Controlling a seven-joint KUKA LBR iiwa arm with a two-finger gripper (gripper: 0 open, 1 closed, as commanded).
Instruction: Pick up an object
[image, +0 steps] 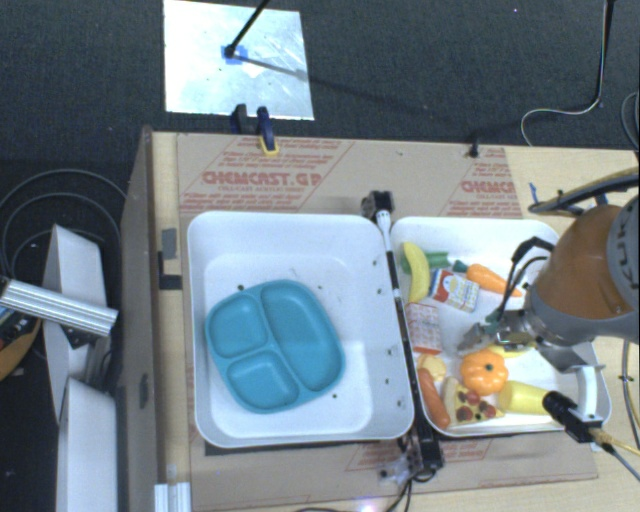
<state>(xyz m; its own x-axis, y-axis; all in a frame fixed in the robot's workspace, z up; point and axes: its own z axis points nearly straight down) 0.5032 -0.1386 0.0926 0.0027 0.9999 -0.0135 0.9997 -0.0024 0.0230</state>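
The right bin (540, 232) holds several toy foods: a yellow banana (414, 268), a red and white carton (456, 291), a carrot (486, 277), an orange pumpkin (485, 372), a yellow block (520, 397), a hot dog (432, 396) and a slice with red dots (470, 405). My gripper (494, 333) hangs low over the middle of this bin, just above the pumpkin. Its dark fingers point left and down. Nothing shows between them.
The left bin (220, 250) bears a blue sectioned plate (275, 344). The arm's orange band (590, 270) and grey wrist cover the right bin's right side. A black clamp (378, 206) sits where the bins meet at the back.
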